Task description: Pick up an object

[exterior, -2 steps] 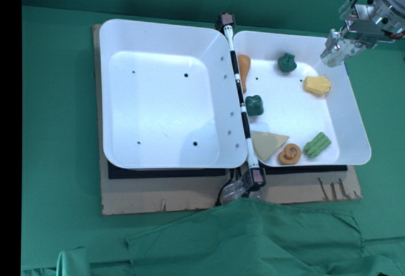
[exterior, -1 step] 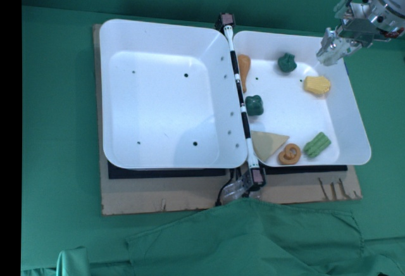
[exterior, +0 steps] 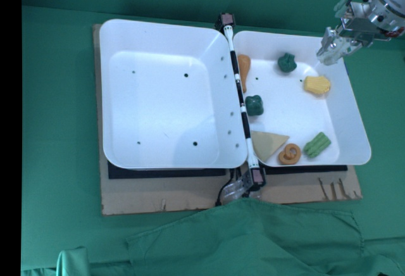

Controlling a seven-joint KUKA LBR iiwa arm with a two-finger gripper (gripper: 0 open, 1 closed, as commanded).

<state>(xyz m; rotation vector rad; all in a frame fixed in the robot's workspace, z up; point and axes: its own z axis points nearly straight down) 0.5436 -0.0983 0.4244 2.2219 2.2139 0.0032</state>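
The right bin (exterior: 354, 135) holds seven small pieces, with bare floor in its middle; the left bin (exterior: 164, 97) lies beside it. The gripper (exterior: 332, 53) hangs over the right bin's upper right rim, just above the yellow corn piece (exterior: 317, 85); its opening cannot be told, nothing visibly held. Green cloth (exterior: 63, 224) surrounds the cardboard base (exterior: 158, 202).
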